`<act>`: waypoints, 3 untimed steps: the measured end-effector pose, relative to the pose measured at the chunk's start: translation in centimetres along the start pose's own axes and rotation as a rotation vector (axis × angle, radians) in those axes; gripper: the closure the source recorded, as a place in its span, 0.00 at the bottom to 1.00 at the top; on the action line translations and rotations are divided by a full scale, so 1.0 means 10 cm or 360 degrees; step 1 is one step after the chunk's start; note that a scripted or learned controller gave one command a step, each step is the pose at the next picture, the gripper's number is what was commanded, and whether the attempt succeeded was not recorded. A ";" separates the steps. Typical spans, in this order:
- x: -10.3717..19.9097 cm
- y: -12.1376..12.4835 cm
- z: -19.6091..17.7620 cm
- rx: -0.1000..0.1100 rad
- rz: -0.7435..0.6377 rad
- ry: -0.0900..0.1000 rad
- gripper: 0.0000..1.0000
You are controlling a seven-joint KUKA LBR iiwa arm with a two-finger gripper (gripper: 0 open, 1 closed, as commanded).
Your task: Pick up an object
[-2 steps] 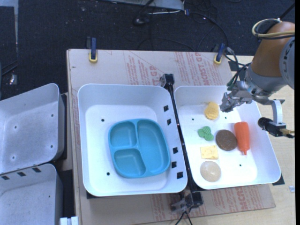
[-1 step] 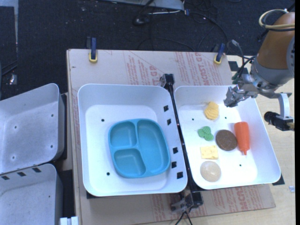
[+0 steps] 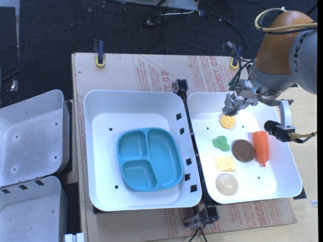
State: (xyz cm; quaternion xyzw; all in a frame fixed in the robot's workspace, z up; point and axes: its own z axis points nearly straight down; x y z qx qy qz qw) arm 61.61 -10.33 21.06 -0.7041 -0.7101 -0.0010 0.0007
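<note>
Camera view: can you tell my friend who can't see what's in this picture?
The robot arm's tool hangs just above a yellow toy food in the right bin, near a toy carrot. The left bin holds a blue divided plate.

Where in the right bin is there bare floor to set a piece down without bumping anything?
Free: the near-right floor of the right bin, between the carrot and the front rim, and the far-left corner behind the green piece. Crowded: the middle, with the brown disc, cheese square and pale round. The hand sits over the yellow piece.
</note>
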 end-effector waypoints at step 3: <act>1.59 0.04 -0.13 -0.0001 0.0000 -0.0002 1.00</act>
